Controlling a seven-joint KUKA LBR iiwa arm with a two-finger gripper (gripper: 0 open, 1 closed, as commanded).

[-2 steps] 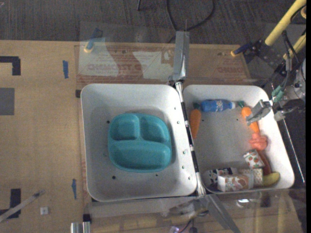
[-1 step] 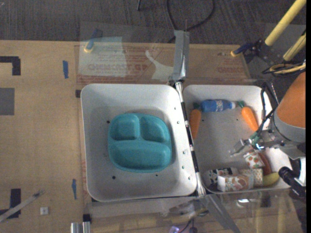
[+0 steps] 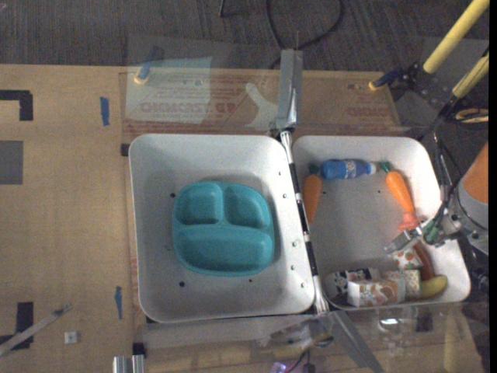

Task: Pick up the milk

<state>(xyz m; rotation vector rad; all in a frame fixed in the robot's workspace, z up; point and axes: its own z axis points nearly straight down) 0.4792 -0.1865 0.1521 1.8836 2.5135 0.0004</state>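
The milk is a small white carton with orange-brown print. It lies on its side along the near wall of the right bin. My gripper hangs at the right side of that bin, a little above and to the right of the carton, apart from it. It sits over the lower tip of an orange carrot and the top of a reddish sausage. I see nothing held in it.
A yellow banana-like piece lies to the right of the carton, and a small dark-and-white item to its left. A blue bottle and a second carrot lie farther back. The left bin holds a teal divided plate.
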